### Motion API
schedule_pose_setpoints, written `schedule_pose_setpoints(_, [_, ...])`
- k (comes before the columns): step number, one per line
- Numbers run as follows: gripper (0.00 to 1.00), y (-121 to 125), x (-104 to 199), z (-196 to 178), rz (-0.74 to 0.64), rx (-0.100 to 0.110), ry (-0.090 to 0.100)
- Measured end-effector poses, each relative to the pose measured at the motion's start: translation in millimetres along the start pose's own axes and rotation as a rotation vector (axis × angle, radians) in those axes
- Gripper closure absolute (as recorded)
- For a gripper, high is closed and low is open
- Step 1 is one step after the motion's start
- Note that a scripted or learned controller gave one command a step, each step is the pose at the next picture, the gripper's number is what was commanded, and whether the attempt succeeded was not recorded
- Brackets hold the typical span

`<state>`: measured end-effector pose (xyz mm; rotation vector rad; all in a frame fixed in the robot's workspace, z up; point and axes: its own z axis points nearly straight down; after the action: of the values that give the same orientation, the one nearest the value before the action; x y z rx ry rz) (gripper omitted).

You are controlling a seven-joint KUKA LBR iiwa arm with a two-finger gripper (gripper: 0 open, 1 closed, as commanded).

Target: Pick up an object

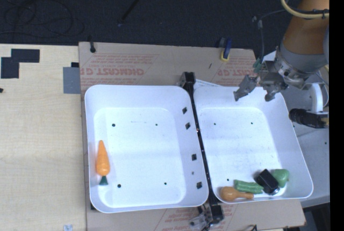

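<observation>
Objects for picking lie in both white bins. Nearest to the camera, in the right bin (293, 141) at about 5 o'clock, four things make a small cluster against the near wall: a yellow-orange pear-shaped toy (235, 194), a green pod-like piece (248, 187) just beside it, a black block (267, 181) tilted on top of the green piece, and a lighter green rounded piece (280, 175) touching the block. In the left bin (134, 93), at about 8 o'clock, a toy carrot (102, 160) lies alone along the left wall, its green end toward the camera. Farther back, at about 2 o'clock, the gripper (256, 91) hangs over the far edge of the right bin, well apart from the cluster. Its two fingers stand spread apart, and nothing is between them.
</observation>
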<state>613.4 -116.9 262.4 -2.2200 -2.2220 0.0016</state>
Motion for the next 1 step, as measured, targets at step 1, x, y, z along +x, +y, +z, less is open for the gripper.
schedule_pose_setpoints(1, [0.00,-1.2,60.4,-102.1,-0.007,-0.010,0.001])
